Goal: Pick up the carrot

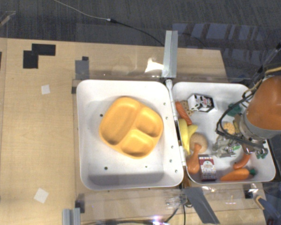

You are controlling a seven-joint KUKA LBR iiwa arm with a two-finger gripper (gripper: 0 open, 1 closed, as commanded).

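My tool (229,146) hangs low in the right bin (225,89) — grip width I cannot tell, wrist and cables cover it. Carrot (235,175) lies just below the tool, toward the bin's near wall; a small red box (207,168) sits to its left.

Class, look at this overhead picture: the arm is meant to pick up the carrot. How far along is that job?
Done: the arm reaches over the right bin, its gripper low among the items. In hand: nothing visibly gripped. Left: the carrot lies on the bin floor near the front edge, ungrasped and unlifted.
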